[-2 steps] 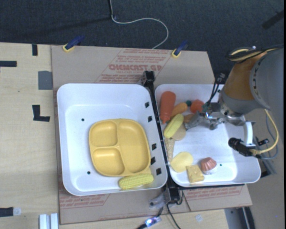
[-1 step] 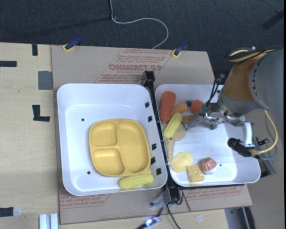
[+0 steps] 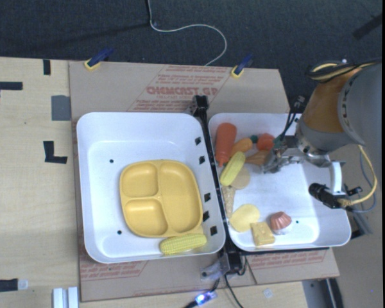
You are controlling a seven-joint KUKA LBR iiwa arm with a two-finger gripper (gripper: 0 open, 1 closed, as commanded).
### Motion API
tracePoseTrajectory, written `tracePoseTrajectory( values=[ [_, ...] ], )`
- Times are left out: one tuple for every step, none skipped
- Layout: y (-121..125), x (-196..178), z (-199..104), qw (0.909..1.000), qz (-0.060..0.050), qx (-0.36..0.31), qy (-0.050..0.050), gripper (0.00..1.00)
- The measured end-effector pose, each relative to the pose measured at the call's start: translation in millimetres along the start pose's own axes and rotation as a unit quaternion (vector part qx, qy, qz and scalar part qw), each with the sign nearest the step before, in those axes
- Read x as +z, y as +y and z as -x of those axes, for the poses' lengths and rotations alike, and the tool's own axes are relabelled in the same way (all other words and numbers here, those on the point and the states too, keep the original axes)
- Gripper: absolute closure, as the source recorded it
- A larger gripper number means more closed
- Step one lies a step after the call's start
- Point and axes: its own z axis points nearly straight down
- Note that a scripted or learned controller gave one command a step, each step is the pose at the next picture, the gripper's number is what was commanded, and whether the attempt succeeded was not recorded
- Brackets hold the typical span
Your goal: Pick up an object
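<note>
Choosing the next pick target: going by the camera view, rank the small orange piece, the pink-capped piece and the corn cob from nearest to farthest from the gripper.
From the gripper:
1. small orange piece, right bin, just beyond it.
2. pink-capped piece, right bin's near side.
3. corn cob, left bin, beside the yellow tray.

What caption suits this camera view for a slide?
Grey KUKA arm's gripper reaches into right white bin of toy food; yellow divided plate lies in left bin.

One fixed camera looks down at a slant from above the bench, far enough off to take in both white bins: the left bin and the right bin. The dark floor lies along the top, and the arm enters from the right.
</note>
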Motion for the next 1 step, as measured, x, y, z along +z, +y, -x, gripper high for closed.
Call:
tracePoseTrajectory(
  values=[
    [-7.3,-55.2,-5.9,1.0,0.001,0.0,0.001,1.0]
  ],
)
